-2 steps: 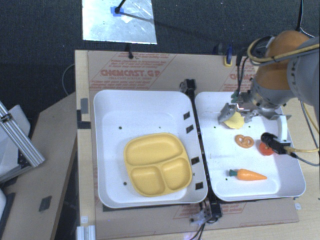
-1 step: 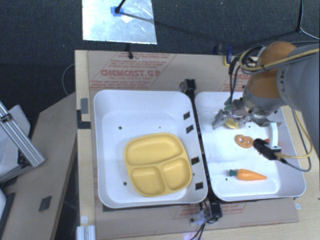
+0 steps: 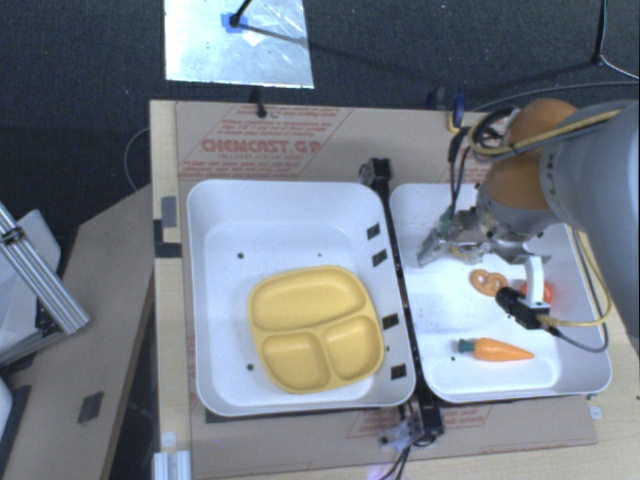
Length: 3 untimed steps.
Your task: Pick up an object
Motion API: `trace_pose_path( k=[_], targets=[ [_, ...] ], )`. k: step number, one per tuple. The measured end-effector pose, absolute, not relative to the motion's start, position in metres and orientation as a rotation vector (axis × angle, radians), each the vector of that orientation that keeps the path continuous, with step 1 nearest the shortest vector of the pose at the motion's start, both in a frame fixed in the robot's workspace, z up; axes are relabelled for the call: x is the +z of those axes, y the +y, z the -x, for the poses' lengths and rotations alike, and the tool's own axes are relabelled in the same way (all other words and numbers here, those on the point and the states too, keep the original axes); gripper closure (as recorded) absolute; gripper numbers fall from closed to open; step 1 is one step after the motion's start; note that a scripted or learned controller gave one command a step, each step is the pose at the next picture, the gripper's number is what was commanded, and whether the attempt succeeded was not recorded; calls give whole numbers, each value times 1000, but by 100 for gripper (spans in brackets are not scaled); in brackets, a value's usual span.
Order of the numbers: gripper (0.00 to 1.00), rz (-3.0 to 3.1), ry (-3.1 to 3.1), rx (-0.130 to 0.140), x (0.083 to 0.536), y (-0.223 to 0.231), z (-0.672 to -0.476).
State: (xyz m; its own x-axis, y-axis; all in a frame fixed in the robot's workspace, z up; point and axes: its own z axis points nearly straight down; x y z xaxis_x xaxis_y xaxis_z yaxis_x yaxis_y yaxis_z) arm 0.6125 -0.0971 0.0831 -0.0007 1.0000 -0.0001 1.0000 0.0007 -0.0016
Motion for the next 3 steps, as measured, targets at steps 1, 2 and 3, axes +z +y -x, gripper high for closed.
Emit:
trace_pose_path(
  k=[1,2,3],
  targets=[
    [100,2223,-2224,-2,96,-97,-614],
    [100,2220,-2229,-6,140,-95,-613],
    [100,2219,-2230,-6,186,-90,-611]
  ],
)
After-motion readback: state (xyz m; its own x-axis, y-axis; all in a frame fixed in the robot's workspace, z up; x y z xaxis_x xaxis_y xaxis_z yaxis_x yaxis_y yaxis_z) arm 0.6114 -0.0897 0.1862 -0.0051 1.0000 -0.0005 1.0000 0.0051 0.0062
